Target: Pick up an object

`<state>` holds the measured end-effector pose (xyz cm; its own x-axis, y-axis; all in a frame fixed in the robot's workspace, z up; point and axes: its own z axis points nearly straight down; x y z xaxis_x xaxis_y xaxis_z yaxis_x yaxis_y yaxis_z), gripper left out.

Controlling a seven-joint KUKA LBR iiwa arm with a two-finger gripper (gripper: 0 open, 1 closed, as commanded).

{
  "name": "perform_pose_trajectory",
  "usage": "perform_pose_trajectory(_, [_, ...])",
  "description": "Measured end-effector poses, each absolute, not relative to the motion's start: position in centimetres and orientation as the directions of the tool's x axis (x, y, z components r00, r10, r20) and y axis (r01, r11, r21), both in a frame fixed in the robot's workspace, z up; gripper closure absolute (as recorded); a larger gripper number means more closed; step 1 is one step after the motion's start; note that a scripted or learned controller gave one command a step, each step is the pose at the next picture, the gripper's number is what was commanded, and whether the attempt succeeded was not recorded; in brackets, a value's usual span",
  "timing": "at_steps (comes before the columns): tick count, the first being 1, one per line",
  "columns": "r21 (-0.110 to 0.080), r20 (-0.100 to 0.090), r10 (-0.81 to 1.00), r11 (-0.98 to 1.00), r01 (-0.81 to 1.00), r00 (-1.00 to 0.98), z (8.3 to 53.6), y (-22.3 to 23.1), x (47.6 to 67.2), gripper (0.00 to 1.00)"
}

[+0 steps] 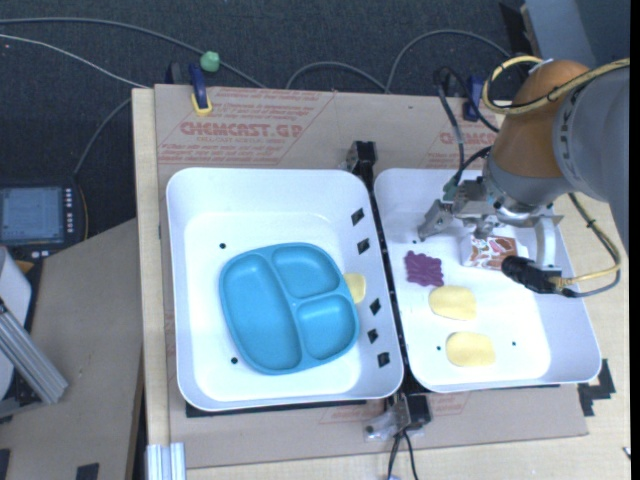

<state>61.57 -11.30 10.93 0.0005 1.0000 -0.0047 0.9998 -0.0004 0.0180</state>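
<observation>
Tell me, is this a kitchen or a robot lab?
Probably a robot lab: a grey robot arm with an orange band reaches over two shallow white plastic bins, and loose cables trail across the dark floor.

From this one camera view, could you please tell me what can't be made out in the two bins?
- Claw: the arm's wrist covers it from above, so its grip is unreadable.
- Red-and-white item: partly under the claw, too small to identify.
- Yellow piece in the left bin: partly hidden behind the blue tray.
- Purple object: too blurred to identify.
</observation>
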Motion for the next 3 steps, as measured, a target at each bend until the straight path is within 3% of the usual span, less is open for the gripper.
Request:
perform_pose_trajectory(1, [0.019, -0.005, 1.000, 0.000, 1.000, 0.000, 11.9, -11.3, 61.6, 1.00])
perform_pose_trajectory(2, [0.005, 0.000, 1.000, 0.002, 1.000, -0.002, 17.5, -10.2, 62.0, 1.00])
perform_pose_trajectory(3, [0.006, 0.000, 1.000, 0.002, 1.000, -0.002, 23.4, -9.5, 62.8, 1.00])
